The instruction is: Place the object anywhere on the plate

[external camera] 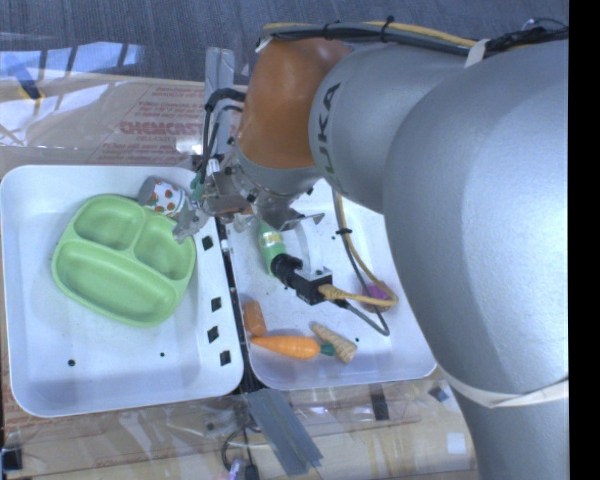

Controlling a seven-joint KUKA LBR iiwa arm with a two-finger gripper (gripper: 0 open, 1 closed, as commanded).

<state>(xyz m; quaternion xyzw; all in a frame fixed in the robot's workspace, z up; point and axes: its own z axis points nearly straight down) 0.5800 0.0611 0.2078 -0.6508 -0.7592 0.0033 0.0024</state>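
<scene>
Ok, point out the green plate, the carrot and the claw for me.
green plate (120,268): camera view, centre divider of the plate.
carrot (288,347): camera view, middle of its orange body.
claw (185,218): camera view, at its fingertips.

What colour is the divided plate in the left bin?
The plate is light green all over, seen clearly in the camera view from above.

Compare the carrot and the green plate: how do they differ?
The carrot is orange, small and tapered; the plate is green, broad, with compartments. The carrot lies in the right bin near its front edge, the plate in the left bin. Both lie flat.
</scene>
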